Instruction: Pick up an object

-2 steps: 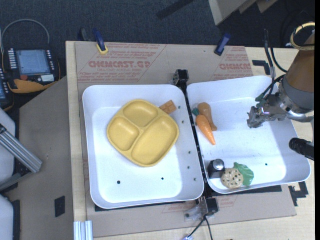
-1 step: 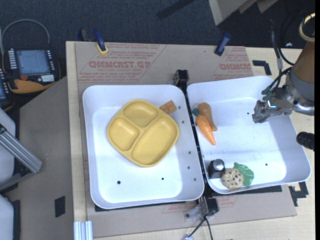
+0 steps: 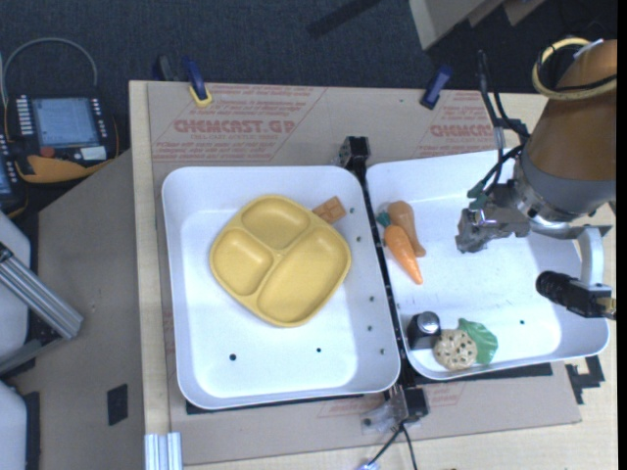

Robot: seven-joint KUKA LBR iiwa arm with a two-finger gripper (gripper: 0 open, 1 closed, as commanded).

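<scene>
Dark blue carpet surrounds a bench topped with a brown board (image 3: 284, 116) printed with red lettering, and a blue clamp (image 3: 196, 78) and another clamp (image 3: 435, 86) grip its far edge. A handheld control pendant (image 3: 59, 130) with a lit screen lies on the floor at the far left.

Two shallow white bins sit side by side on the board. The left bin (image 3: 196, 341) holds a yellow divided plate (image 3: 281, 259) with three compartments, lying near the bin's middle. A small orange-brown block (image 3: 330, 210) sits just beside the plate's far right corner, apparently touching it.

The right bin (image 3: 529, 321) holds a toy carrot (image 3: 403, 241), made of two orange pieces, lying near the bin's left wall. At the near left corner of this bin a small round black and silver object (image 3: 423, 328) sits just beside a chocolate chip cookie (image 3: 454, 349), and a green leafy piece (image 3: 482, 338) touches the cookie's right side.

The arm reaches in from the right, its orange band high at the frame edge. The gripper (image 3: 477, 231) sits over the right bin's far middle, to the right of the carrot and apart from it. Whether it is spread or pressed together cannot be told, and nothing is seen held in it.
</scene>
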